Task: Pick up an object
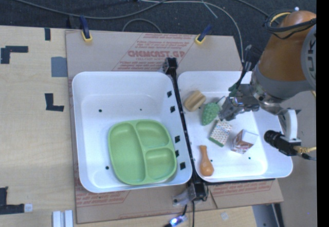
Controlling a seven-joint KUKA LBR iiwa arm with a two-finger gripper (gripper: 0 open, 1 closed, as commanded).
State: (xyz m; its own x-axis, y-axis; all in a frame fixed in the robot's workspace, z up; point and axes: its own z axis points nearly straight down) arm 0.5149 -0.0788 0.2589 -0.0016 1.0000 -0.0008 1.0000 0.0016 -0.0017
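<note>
Two white bins side by side on cardboard; left bin [85,118] holds a green divided plate [142,152], lying flat toward its near side; right bin [267,167] holds five small things, all apart or nearly so: a tan bun [195,100] by the divider, a green lump [209,113] just right of it, a checked packet [221,132] in the middle, a clear box [242,141] just right of the packet, an orange pin [205,161] near the front; gripper [230,110] sits low in the right bin, just beside the green lump and above the packet; cannot tell if it is apart or together, dark blur there, and nothing visibly between its tips; arm [285,54] leans in from the right; judged target is the green lump or the packet, both nearest; lump looks soft, light, bumpy, likely squashes a bit so a grip across its middle should hold; packet looks flat, thin, light, probably slick, hard to pinch lying flat, better taken by its edges; box looks stiff but smooth, could slip; pin is narrow at the neck, likely rolls; risk: nudging the lump into the bun; nothing lifted yet, pick not done
</note>
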